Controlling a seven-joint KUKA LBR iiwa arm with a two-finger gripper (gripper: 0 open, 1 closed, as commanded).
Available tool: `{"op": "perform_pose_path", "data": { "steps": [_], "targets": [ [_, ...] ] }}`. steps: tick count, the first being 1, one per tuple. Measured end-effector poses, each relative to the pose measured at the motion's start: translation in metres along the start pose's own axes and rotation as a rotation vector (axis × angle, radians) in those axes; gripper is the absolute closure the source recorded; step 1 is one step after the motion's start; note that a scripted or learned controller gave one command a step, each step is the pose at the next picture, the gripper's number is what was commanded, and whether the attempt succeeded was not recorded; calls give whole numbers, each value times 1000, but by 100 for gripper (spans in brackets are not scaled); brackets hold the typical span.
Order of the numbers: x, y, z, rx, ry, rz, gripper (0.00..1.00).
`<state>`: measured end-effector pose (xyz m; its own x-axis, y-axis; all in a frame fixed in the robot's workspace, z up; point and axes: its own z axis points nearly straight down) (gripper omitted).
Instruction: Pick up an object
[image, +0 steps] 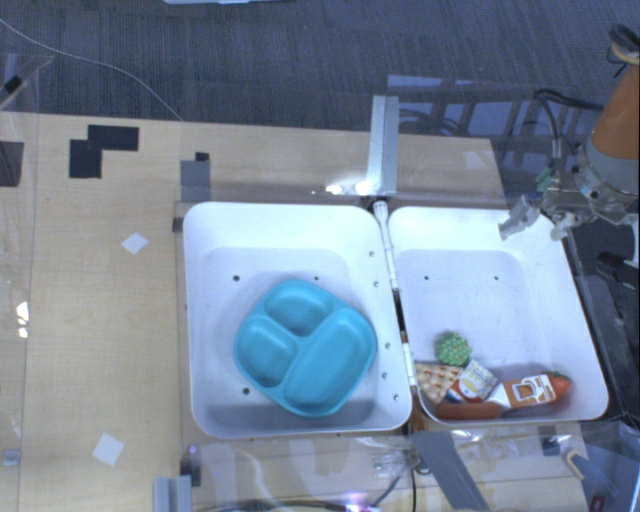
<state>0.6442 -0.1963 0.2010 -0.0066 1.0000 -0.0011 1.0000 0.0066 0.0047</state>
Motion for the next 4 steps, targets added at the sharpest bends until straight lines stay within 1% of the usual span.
{"op": "perform_pose_path", "data": {
  "steps": [1, 2, 3, 4],
  "targets": [
    [-7, -132, 95, 7, 3, 472, 0],
    [39, -39, 40, 0, 0, 252, 0],
    [95, -143, 79, 5, 1, 352, 0],
    [106, -153, 110, -8, 1, 295, 0]
  ]
}}
